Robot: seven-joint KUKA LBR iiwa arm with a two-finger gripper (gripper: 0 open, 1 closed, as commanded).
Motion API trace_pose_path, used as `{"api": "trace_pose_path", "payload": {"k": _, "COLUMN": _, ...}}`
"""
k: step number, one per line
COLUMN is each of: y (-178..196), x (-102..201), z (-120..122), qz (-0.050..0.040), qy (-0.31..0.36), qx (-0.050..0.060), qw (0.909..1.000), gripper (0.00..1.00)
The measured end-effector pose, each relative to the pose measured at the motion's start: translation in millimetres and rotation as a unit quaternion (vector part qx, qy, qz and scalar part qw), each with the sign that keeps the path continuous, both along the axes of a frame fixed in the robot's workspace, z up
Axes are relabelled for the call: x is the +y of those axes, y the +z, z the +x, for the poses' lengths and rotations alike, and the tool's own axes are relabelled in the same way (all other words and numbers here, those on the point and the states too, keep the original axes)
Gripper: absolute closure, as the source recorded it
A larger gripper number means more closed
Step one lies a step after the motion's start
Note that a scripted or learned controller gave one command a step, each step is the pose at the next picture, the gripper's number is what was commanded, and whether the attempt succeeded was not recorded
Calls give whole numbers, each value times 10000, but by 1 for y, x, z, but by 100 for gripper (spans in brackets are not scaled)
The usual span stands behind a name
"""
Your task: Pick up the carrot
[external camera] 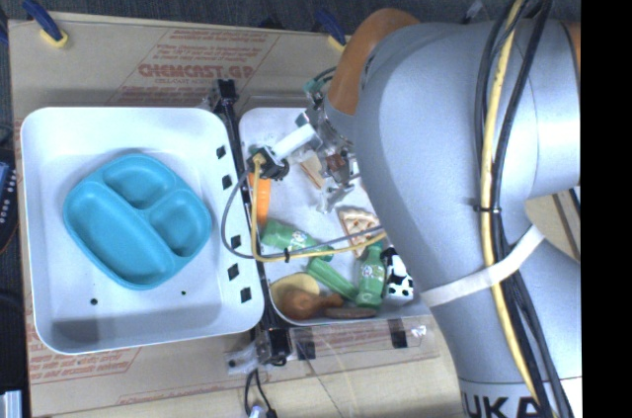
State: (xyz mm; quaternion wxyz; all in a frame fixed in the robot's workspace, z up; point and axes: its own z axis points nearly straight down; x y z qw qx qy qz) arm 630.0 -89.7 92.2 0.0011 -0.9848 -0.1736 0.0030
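Gripper (332,181) hanging over the right bin (259,122), under the grey arm; cannot tell whether its fingers are apart or together. Carrot (263,199) lying left of the fingers, apart from them, along the bin's left wall. Below the fingers, a green piece (289,235) and a second green piece (341,279) are lying in a heap, a black-and-white spotted toy (398,285) sitting beside them. Far left of the fingers, a blue divided plate (138,218) is resting in the left bin (44,139).
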Motion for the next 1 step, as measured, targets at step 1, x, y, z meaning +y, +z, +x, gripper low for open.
{"api": "trace_pose_path", "payload": {"k": 1, "y": 10, "x": 2, "z": 0, "qz": 35, "qy": 34, "qx": 24, "qw": 10000, "gripper": 100}}
